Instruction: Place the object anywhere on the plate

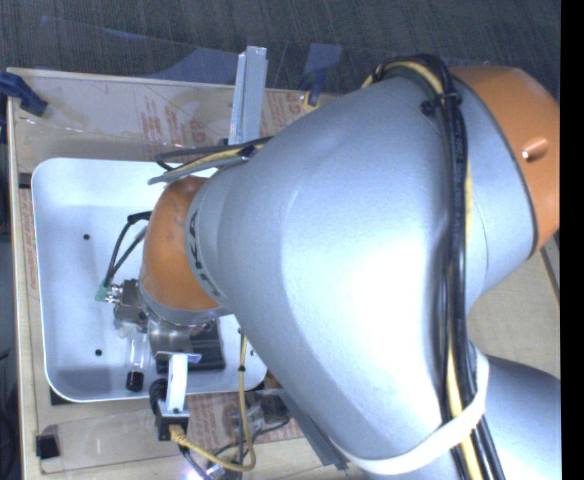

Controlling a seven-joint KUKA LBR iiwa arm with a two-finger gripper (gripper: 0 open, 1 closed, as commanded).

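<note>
**Arm low over the left bin, its load unclear**

Bench of pale wood (22,268) runs down the left edge. Just to its right sits the shallow white plastic bin (62,228), its bare floor marked by a few small dark specks. Over the bin's lower right part hangs the two-finger gripper (137,353), below the arm's orange wrist band (172,248). Whether it grips anything cannot be told; neither the object nor a plate can be made out. The step is probably a reach or pick. Next, the load needs confirming. The bulky grey robot arm (372,268) blocks everything to the right.
</note>
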